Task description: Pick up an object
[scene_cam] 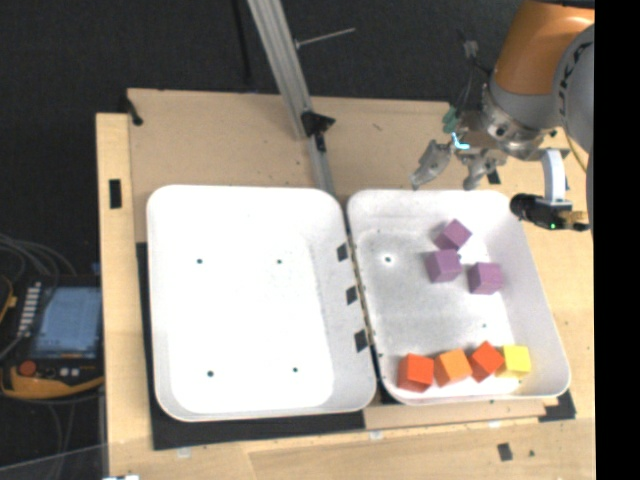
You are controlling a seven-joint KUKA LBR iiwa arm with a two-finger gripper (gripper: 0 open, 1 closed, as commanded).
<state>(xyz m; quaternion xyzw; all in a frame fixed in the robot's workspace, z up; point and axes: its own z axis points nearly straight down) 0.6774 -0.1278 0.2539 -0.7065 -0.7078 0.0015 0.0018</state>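
Seen from the fixed camera above the counter (250, 148), a grey-and-orange arm (540, 48) is reaching in from the upper right of the frame, its claw (455, 171) hanging just past the far rim of the right bin (420, 308) with its fingers standing apart and nothing between them. Three purple cubes (452, 234) are sitting in the upper middle of that bin, near one another, two of them almost touching. Along the bin's near edge, at the lower right of the frame, a row of blocks is lying close together: a red-orange cube (416, 371), an orange cube (454, 366), another red-orange one (486, 359) and a yellow cube (517, 358). The left bin (180, 218) is sitting beside it, its rim touching the right bin's.

The cubes are looking like small foam or wooden blocks: light, stiff enough to pinch, unlikely to break, with flat faces that should give good purchase. The upper purple cube appears the handiest target, being nearest the claw and having room around it; taking it across two opposite flat sides looks soundest. The packed row below is offering little space for fingers to slip in.
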